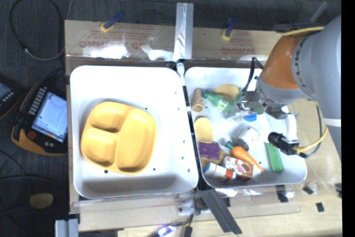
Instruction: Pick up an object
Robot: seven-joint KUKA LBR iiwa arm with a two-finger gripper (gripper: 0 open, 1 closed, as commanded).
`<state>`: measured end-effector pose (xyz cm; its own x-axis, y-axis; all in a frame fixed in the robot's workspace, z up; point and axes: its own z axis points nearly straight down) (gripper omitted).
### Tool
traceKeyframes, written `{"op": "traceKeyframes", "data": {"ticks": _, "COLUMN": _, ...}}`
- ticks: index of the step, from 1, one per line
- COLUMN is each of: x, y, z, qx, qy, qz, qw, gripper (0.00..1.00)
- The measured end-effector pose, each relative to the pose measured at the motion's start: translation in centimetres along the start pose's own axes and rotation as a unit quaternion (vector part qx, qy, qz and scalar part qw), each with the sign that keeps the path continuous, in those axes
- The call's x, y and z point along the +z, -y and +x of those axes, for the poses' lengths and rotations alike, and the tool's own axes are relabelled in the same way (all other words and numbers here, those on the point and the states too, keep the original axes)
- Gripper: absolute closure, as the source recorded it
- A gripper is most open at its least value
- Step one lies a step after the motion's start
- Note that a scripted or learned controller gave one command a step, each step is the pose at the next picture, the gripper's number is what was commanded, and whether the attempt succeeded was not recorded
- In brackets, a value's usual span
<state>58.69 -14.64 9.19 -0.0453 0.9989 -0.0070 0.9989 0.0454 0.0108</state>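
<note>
Over the right bin (224, 130), the gripper (247, 105) is hanging low near the far side, at the end of the grey arm (310, 64) that is reaching in from the right with its orange band showing. Whether the gripper is open or closed cannot be told from this angle, and nothing is visibly being held. Just to its left a green bottle (217, 100) is lying on its side, close to the gripper, with a tan cone (197, 99) lying beside the bottle against the bin's left wall and a round yellow piece (226, 90) sitting behind it. A small blue thing (250, 117) is lying just below the gripper, too small to make out. Nearer the middle a clear round thing (248, 133) is resting on the bin floor, and a pale yellow piece (203, 129) is lying by the left wall. Toward the near side a purple item (209, 149), a carrot (246, 156) and a red-and-white carton (232, 169) are crowding together, the carrot lying partly over the carton, while a green block (274, 156) is lying apart from them to the right. Beside all this, the left bin (166, 86) is holding one large yellow tray (118, 135) with moulded compartments. Off the bench to the left, a handheld pendant (47, 116) is lying on the dark floor.
</note>
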Motion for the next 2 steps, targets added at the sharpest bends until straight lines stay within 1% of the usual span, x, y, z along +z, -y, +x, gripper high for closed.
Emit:
{"op": "traceKeyframes", "data": {"ticks": 1, "x": -10.7, "y": -6.3, "z": 4.5, "qx": -0.026, "qy": -0.001, "qz": 0.006, "qw": 0.9996, "gripper": 1.00}}
{"op": "traceKeyframes", "data": {"ticks": 2, "x": -19.5, "y": -8.6, "z": 4.5, "qx": 0.001, "qy": -0.001, "qz": 0.006, "qw": 1.0000, "gripper": 1.00}}
